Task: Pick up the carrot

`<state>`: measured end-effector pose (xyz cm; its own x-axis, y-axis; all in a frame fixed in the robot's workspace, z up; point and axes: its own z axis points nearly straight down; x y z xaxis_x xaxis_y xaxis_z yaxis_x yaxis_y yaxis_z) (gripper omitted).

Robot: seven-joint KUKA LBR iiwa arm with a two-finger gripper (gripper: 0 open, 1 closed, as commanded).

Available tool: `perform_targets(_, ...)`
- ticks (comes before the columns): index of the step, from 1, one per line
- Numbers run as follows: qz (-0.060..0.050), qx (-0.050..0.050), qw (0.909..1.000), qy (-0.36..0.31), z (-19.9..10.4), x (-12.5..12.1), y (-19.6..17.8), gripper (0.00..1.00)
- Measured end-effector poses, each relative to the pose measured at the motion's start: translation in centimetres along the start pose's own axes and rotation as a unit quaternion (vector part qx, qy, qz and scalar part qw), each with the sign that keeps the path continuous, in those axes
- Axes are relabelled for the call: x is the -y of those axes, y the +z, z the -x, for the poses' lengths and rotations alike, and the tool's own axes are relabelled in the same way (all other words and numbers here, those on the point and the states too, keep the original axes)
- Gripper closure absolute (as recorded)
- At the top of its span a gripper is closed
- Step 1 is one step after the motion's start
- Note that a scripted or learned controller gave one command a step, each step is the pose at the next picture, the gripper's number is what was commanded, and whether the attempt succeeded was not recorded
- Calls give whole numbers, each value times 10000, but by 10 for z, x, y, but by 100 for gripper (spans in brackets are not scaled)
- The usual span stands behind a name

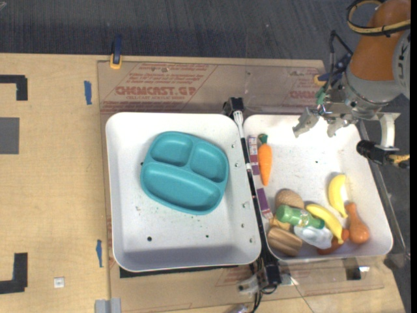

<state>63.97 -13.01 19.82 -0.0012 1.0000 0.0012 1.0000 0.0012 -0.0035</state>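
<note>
The small orange plastic carrot with a green top [264,160] lies untouched on the floor of the right-hand shallow white bin [313,168], close against that bin's left wall and toward its far-left corner, its green end pointing to the far edge. Nothing of the pick is done as yet: approach, descent, closing and lift all remain. The two-finger metal gripper [322,122] hangs over the far edge of the same bin, toward its far-right corner, well apart from the carrot; its two prongs stand splayed with a clear gap and nothing between them, though their height above the bin floor is hard to judge from this slanted view. The grey arm with the orange band [381,38] reaches in from the right, its wrist roughly upright above the claw. Along the near edge of the right bin lies a heap of toy food, among it yellow bananas [332,204]. In the left-hand white bin [130,240] rests a teal divided plastic plate [184,171], near its centre.
</note>
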Motion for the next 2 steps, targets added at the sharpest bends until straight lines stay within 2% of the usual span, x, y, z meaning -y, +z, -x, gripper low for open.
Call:
perform_targets(1,68,25,9988,-483,-34,17,100,0)
perform_targets(2,73,23,9964,-842,-35,55,109,0)
